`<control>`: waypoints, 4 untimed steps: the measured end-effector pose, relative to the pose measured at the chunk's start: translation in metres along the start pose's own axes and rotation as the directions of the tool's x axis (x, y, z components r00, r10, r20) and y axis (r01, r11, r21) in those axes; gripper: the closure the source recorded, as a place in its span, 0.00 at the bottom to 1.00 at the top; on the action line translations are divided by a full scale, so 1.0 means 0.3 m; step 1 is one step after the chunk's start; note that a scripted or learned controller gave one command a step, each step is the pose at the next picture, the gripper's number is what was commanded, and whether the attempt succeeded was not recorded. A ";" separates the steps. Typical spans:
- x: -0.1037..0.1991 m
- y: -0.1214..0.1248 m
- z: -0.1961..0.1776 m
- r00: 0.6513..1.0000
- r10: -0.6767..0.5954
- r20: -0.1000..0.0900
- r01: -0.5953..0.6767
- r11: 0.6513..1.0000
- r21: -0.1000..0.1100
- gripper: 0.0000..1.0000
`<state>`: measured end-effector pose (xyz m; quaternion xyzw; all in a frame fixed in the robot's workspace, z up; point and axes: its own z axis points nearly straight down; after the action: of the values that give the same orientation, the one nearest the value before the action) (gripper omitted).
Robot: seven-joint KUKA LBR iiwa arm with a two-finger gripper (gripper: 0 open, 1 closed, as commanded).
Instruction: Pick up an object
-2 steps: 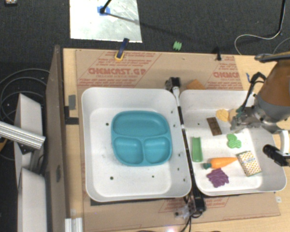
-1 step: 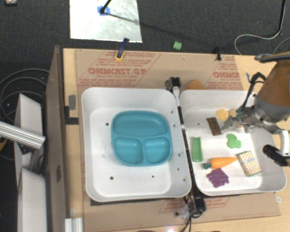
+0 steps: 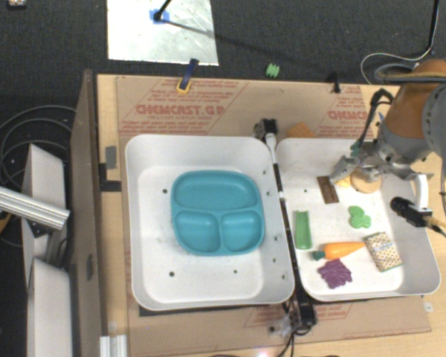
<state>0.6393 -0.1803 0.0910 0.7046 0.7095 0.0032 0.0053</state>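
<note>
camera view: end effector (image 3: 354,166) low at the right bin's (image 3: 424,274) far end, beside a tan disc (image 3: 368,181); its state cannot be told. carrot (image 3: 340,250), green stick (image 3: 302,229) and purple grapes (image 3: 334,273) lie unlifted; pick not yet done.

bins (image 3: 208,149): white plastic, smooth, slight sheen | tray (image 3: 217,212): teal plastic, smooth, satin | bench board (image 3: 208,106): brown cardboard, matt, red print | carrot (image 3: 342,250), green bar (image 3: 302,229), purple grapes (image 3: 334,273): moulded plastic, semi-gloss | arm (image 3: 424,110): smooth grey and orange shell | floor (image 3: 52,43): dark carpet, rough | sheet (image 3: 163,22): shiny, crinkled foil look
</note>
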 end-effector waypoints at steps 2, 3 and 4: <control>-0.004 0.001 -0.042 1.000 -0.002 0.004 0.002 1.000 -0.006 0.00; 0.123 -0.110 -0.004 1.000 0.004 0.002 -0.004 1.000 -0.001 0.00; 0.125 -0.100 -0.045 1.000 0.002 -0.003 -0.002 1.000 -0.004 1.00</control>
<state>0.6088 -0.1428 0.1039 0.7053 0.7088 0.0057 0.0056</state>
